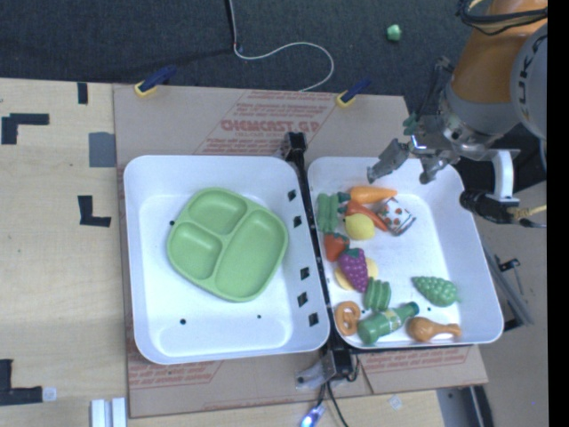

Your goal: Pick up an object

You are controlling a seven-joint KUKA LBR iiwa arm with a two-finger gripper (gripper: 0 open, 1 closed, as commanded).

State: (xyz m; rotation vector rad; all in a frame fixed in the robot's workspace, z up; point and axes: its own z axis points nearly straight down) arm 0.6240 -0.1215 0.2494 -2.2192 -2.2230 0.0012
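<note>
My gripper (410, 165) hangs open over the far edge of the right bin (462, 238), with nothing between its fingers. Just below it lie an orange carrot (372, 194), a white and red toy (396, 216) and a yellow lemon (359, 228). Further toy foods fill the same bin: green pods (327, 210), purple grapes (353, 268), a green bumpy piece (434, 289), a green bottle (384, 321), a pretzel (347, 316) and a drumstick (432, 330).
The left bin (151, 238) holds a green divided plate (228, 243). A black divider with clips (302, 229) runs between the bins. A cable (267, 52) and a small green ball (393, 32) lie on the dark floor beyond the bench.
</note>
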